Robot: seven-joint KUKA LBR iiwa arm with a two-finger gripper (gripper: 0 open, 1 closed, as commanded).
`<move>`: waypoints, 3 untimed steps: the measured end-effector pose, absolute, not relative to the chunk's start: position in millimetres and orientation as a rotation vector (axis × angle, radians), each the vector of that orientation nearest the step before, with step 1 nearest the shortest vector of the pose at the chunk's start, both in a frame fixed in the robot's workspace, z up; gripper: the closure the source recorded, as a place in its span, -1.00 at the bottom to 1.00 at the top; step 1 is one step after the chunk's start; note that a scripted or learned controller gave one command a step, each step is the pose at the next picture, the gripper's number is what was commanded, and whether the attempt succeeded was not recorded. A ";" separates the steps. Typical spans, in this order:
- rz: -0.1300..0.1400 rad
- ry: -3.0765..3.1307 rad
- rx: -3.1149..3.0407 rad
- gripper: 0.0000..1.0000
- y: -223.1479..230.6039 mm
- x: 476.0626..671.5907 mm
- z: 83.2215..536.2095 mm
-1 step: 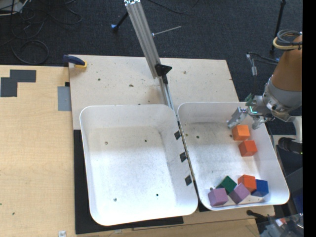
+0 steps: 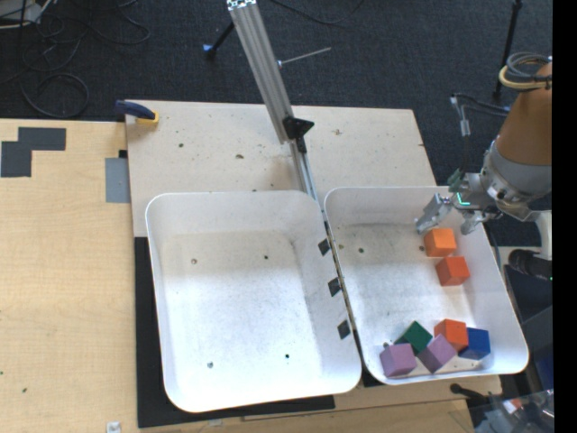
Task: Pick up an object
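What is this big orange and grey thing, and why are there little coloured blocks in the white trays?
You are looking down from a camera fixed above a workbench. The grey and orange thing on the right is a robot arm. At its end is a gripper, like a hand with two fingers. On the bench sit two shallow white trays, a left bin and a right bin. The blocks all lie in the right one. An orange block is right under the gripper, with a darker orange block just below it. Near the bottom edge huddle a green block, two purple blocks, another orange block and a blue block. The robot's job is to pick one up.
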State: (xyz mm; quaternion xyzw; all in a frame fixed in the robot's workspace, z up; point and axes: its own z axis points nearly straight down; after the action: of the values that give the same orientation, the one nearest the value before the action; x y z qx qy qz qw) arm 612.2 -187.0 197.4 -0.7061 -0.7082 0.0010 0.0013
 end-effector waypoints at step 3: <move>-0.017 -2.237 -2.232 -1.00 -182.1 618.3 116.0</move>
State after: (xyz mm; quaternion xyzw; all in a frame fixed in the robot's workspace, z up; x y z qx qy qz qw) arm 618.3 -182.1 116.0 -0.7064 -0.7078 -0.0053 -0.0092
